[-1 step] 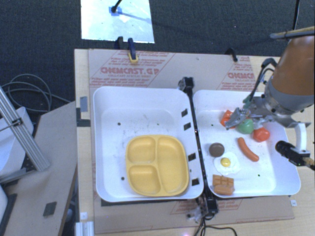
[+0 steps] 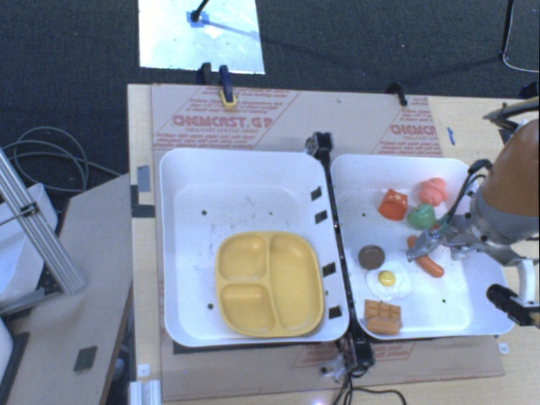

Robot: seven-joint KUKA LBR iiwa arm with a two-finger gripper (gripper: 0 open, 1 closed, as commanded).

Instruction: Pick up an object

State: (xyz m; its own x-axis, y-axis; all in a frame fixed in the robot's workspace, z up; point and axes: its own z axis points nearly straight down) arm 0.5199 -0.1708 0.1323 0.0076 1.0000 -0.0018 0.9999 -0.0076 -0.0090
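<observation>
A yellow three-compartment plastic tray sits in the left white bin; in the right white bin, the pincer, its state impossible to tell, hovers at a small orange-red toy sausage, likely light, stiff, slippery, best grasped mid-length.

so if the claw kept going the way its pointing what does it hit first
The claw points left and slightly down over the right bin. Its tip already sits by the orange-red sausage; beyond that, probably the brown round piece, though height above them is unclear.

Small toy foods in right bin
</observation>
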